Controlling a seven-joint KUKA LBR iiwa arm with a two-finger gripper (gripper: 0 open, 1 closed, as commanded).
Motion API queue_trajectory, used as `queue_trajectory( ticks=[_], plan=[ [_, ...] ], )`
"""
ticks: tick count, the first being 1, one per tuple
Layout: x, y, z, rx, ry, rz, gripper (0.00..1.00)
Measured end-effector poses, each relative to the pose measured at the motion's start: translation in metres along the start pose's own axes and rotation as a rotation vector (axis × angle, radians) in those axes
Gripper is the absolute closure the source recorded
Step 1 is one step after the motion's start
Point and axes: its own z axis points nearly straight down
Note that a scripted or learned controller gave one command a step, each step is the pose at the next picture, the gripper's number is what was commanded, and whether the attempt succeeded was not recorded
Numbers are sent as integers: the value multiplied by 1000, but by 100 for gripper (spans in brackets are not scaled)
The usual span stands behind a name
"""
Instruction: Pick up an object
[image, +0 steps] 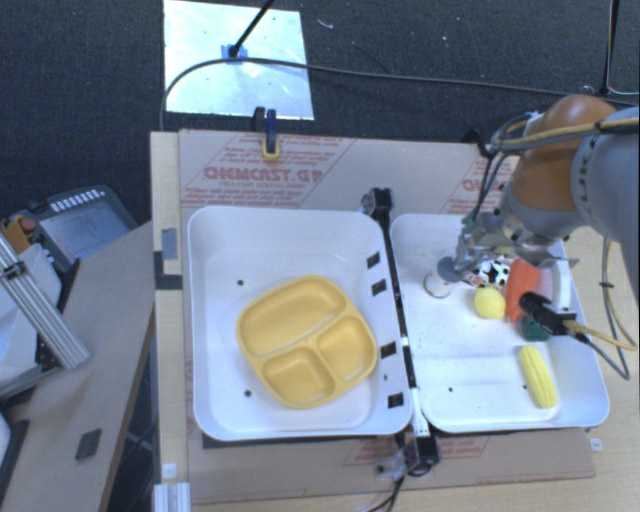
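Ball (489, 303), yellow: right bin (470, 385), about mid-floor, a little toward far edge. Orange piece (517, 290) tight against its right side; touching or just beside, can't tell which. Spotted toy (493, 272), black and white, just beyond ball toward far edge, partly under the wrist. Corn (538, 375) near front-right corner, lying front to back, well apart from ball. Small pale round bit (437, 287) on bin floor left of ball, right at gripper tip; loose item or part of gripper, can't tell.

Gripper (455, 268) low in far-left part of right bin, just left of toy and ball. Grip width unreadable from this angle. Arm (590, 190) in over bin's far-right corner.

Left bin (225, 250): one yellow plate (247, 335), three compartments, lying flat, centre to front, skewed to bin walls. Black clips (388, 350) along seam between bins. Both bins on printed cardboard (300, 165).
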Motion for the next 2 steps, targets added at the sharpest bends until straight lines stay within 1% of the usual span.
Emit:
queue_trajectory(
  ticks=[1, 2],
  plan=[
    [6, 0, -46, 20, -2, -1, 100],
    [6, 2, -90, 20, -2, 0, 100]
  ],
)
